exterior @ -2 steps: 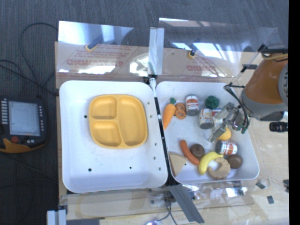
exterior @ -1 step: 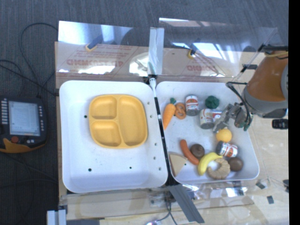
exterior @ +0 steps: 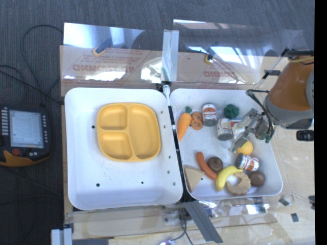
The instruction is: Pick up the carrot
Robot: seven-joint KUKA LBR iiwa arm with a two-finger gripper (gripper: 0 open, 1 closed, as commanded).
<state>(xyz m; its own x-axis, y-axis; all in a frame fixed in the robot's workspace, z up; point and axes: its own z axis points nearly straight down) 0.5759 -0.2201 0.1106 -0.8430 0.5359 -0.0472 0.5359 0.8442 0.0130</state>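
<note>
We find very little that can be read. Along the clear panel (exterior: 104, 65) behind the left bin (exterior: 76, 152) runs a line of reddish lettering, mirrored and washed out by glare, so we cannot make out the words; a similar faint line sits on the panel (exterior: 225, 70) behind the right bin (exterior: 273, 157). The small cans (exterior: 209, 114) carry labels, but their print is too small for us to read. The handheld pendant (exterior: 23, 135) shows a lit screen whose contents stay illegible.
</note>
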